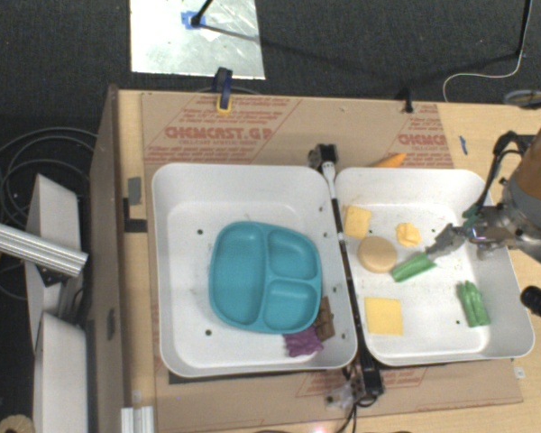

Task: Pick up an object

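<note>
A rounded grey metal arm segment (534,197) is seen at the right, with an orange band at its upper edge. Black cables are looped beside it. A two-finger gripper of dull grey metal (446,240) is joined below through a blocky wrist.

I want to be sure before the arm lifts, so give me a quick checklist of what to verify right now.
1. Gripper is over the right bin: ok.
2. Fingertips reach the green piece: ok, they seem to meet its right end.
3. Green piece is between the fingers: cannot tell.
4. Round tan piece is out of the way: not ok, it touches the green piece.
5. Other green piece lies apart from the gripper: ok.
</note>
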Robot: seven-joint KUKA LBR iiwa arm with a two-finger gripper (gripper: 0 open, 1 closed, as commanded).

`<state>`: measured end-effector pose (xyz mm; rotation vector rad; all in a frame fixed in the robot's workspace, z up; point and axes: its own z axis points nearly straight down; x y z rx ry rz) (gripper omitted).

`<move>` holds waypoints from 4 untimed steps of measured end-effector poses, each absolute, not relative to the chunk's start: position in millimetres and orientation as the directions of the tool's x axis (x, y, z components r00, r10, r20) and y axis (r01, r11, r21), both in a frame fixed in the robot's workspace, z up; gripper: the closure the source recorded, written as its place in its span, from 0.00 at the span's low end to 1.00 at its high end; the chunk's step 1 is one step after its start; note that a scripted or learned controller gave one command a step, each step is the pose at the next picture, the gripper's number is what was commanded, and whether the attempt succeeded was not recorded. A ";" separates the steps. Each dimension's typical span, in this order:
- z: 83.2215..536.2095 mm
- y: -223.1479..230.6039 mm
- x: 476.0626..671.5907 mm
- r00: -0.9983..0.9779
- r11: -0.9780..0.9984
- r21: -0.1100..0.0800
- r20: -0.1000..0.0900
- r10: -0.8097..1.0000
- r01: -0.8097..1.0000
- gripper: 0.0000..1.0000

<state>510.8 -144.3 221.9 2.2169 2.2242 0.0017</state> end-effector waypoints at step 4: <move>85.1 -132.7 560.6 -0.005 0.005 0.006 -0.002 1.000 1.000 0.00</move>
